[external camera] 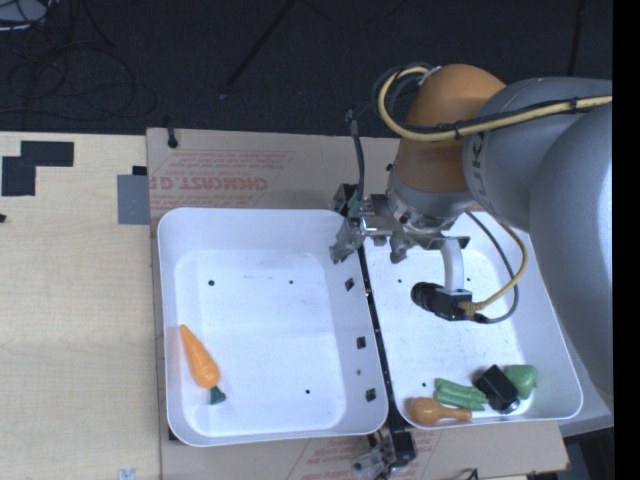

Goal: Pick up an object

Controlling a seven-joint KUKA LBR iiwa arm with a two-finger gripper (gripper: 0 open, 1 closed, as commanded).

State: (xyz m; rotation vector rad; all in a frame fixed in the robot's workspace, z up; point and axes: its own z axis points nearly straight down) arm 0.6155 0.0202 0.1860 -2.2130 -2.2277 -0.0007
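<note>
Camera view: the pincer [372, 240] hung over the far end of the rims where the left bin [162, 268] and the right bin [520, 338] met. Whether it was released or clenched could not be told, nor whether it touched a rim.

Both bins sat on brown cardboard [250, 168] on a pale wooden worktop [70, 318], with dark floor and cables [90, 68] beyond.

An orange carrot [198, 356] lay in the left bin, well apart from the pincer, toward the view's left and nearer the camera. Its long axis slanted, green stem end pointing away from the pincer toward the near rim.

In the right bin's near corner, also well apart from the pincer, lay green vegetables [460, 394], a black block [497, 388] and a yellow-orange gourd [438, 411].
</note>
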